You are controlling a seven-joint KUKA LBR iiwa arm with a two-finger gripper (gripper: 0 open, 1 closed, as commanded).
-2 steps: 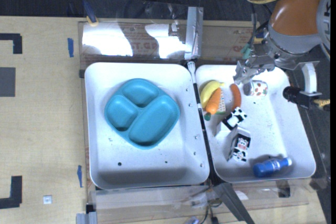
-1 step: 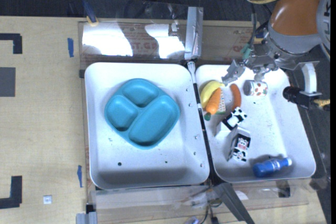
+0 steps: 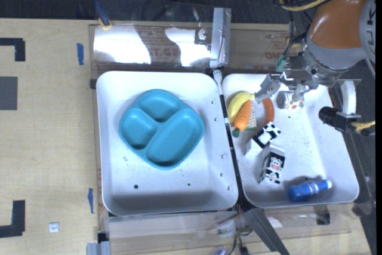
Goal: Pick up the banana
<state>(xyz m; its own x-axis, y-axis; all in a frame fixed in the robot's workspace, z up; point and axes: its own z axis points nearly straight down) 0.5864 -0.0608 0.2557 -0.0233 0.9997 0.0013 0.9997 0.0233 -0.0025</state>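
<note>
Camera view. Banana (image 3: 238, 103) lying in the right bin (image 3: 334, 155), in its far-left corner, close against the wall shared with the left bin (image 3: 110, 146). Pressed along its near side by an orange piece (image 3: 244, 119), touching or overlapping (hard to tell which), so little free room there for a clean grip. Arm (image 3: 340, 30) reaching in over the far-right corner of the right bin, wrist tilted down toward the banana, probably on approach. Jaws spread apart with nothing between them, hanging just to the right of the banana and above the orange piece; not yet around the fruit.

Blue plate (image 3: 161, 127) sitting mid-way in the left bin, well apart from all this and of no bearing on the grasp. Two black-and-white items (image 3: 268, 135) (image 3: 273, 168) lying toward the middle of the right bin, and a blue bottle (image 3: 309, 189) on its side along the near edge, all clear of the likely path.

Hard to make out: the banana's right end, partly covered by the nearer jaw; whether a second orange patch (image 3: 269, 111) belongs to the same piece; height of the jaws above the bin floor (no side view to judge it). Arm cut off at the right edge. Glare on the clear panel (image 3: 122, 48) along the far edge of the bench washing out whatever lies behind it.
</note>
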